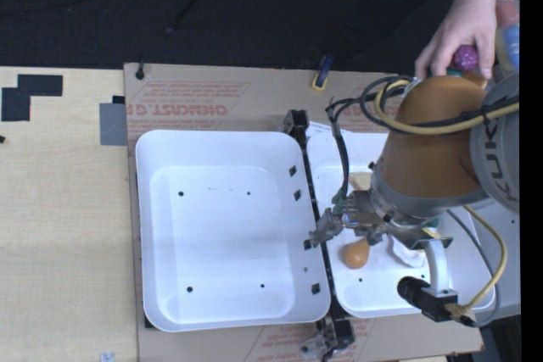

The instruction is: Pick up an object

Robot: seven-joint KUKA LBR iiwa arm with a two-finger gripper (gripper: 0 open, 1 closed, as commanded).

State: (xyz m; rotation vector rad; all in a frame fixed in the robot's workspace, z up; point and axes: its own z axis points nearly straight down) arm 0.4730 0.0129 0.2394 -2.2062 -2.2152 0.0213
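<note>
At the far left, the pale wooden surface [59,208] carries a few dark rectangular marks. On it lies a brown cardboard sheet [212,97] with reversed red print, and on that sit the two white bins side by side. The left bin [161,267] shows a bare white floor with small dark dots. A black clip strip [310,208] runs along the seam between the bins. Just right of that seam, in the right bin [365,305], the claw [339,225] hangs low at the bin's left side, its dark metal parts over the white floor; whether it is released or clenched I cannot tell. An orange, rounded object [356,253] lies on the bin floor just right of and nearer than the claw. Above it rises the arm's orange band [433,140]. At the far right, a person's hand [462,34] grips a purple ball [466,58].
</note>
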